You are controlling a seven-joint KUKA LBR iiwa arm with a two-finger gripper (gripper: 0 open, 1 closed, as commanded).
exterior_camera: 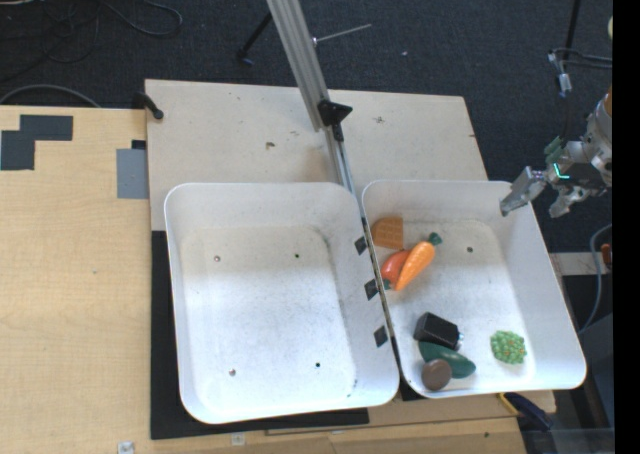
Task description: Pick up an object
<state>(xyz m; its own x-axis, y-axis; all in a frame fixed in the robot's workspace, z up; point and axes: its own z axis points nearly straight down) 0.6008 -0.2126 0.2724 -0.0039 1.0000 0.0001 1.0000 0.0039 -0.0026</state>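
The carrot (416, 263) lies on the floor of the right bin (535, 272), near the wall it shares with the left bin (200, 232). Touching the carrot's left side is a red piece (394, 265); just above that sits a brown block (387, 232). Down from the carrot, a black block (437, 329), a teal shape (455, 362) and a brown ball (436, 374) cluster together, a green ball (508, 346) off to their right. The gripper (545, 192) hangs beyond the bin's upper right rim, well apart from the carrot, fingers spread, nothing between them.
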